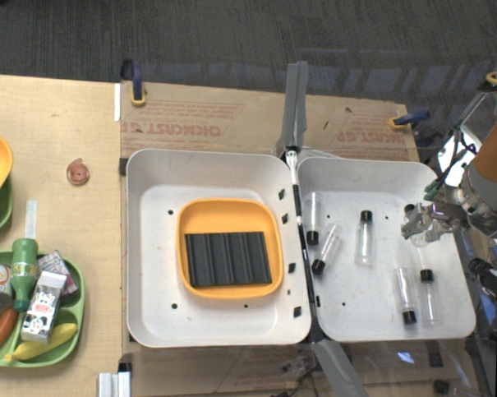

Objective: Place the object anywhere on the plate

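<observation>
The gripper [418,224] hangs over the right bin [389,179], close to its right edge and toward the far corner; whether its jaws are apart or together cannot be told, because the metal blurs against the white floor and a clear shape at its tip may or may not be a vial. Around it, several clear vials with black caps lie scattered on the bin floor: one upright-looking vial [364,237] near the middle, two [312,218] [323,249] close to the left edge, and two more [404,294] [426,290] toward the near right corner. The yellow plate [230,214], with a dark ribbed insert [228,259] on it, sits in the middle of the left bin [147,255], well apart from the gripper. The risks look plain: the vials are round and slick, so one could roll or squirt out of a pinch, and the carry must clear the raised divider [295,113] between the bins.
</observation>
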`<state>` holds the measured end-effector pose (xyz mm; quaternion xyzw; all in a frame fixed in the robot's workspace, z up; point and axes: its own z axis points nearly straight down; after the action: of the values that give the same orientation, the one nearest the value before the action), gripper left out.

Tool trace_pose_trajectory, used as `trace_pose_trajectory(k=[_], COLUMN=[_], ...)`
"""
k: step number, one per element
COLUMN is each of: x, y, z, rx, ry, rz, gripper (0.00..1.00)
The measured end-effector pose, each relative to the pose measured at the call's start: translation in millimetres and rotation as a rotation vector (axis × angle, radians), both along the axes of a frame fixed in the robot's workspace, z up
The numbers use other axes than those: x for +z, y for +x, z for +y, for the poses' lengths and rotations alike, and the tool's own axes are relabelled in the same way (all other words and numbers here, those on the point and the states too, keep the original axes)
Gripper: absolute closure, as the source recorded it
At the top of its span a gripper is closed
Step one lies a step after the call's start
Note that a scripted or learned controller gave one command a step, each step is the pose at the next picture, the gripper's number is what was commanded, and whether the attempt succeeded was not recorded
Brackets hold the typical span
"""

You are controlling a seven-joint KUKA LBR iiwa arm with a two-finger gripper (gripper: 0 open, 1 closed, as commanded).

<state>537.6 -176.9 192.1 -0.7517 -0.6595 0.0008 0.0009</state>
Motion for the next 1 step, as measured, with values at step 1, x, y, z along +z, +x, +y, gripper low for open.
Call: trace_pose_trajectory(k=[1], x=[-9.5], y=[58.1], z=[27.0], rx=[0.124], ry=[-0.002], rz=[0.000], gripper=[1.00])
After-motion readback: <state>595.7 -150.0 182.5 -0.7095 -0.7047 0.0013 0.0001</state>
